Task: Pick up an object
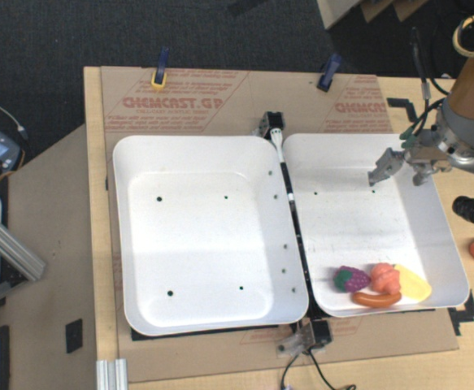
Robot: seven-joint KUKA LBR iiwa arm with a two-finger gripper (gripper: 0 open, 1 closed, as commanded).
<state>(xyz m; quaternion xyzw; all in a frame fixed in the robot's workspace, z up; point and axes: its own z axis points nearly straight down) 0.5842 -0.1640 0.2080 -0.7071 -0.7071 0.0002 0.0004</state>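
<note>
The pincer (399, 167), fingers apart and holding nothing, hangs over the right bin's (342, 226) far edge, well apart from the toys (379, 283) in its near corner.

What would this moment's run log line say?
gripper: above right bin, upper part | toys: bin's near corner | grasp: none seen

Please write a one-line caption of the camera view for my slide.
Gripper above the right bin, far from the toy foods clustered in its near corner.
</note>
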